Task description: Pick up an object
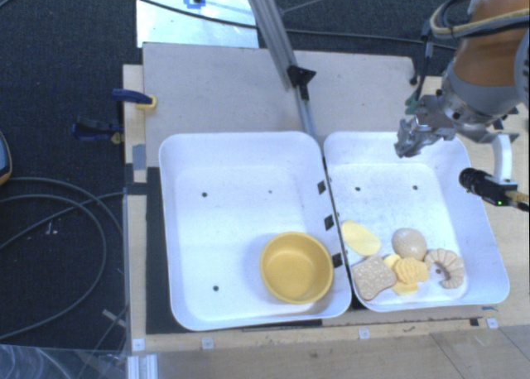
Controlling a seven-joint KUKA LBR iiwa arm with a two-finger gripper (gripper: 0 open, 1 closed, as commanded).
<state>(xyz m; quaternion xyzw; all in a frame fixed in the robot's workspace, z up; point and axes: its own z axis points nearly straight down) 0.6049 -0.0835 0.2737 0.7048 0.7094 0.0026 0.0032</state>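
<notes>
My gripper (408, 142) hangs over the far edge of the right bin (480, 228), well above its floor. Nothing shows between its fingers. Toy food lies in a cluster at the near end of that bin: a pale yellow chip (361, 238), a slice of bread (373, 277), a beige egg-like lump (409, 243), a yellow waffle piece (410, 271) and a croissant (446, 266). A yellow bowl (296, 266) sits upright in the near right corner of the left bin (199, 203).
A metal pole (273, 30) slants from the top down to the seam between the bins. A blue clamp (116, 112) grips the bench's left edge. Cables lie on the dark floor at left. A black sensor (484, 183) juts from the arm over the right bin's right rim.
</notes>
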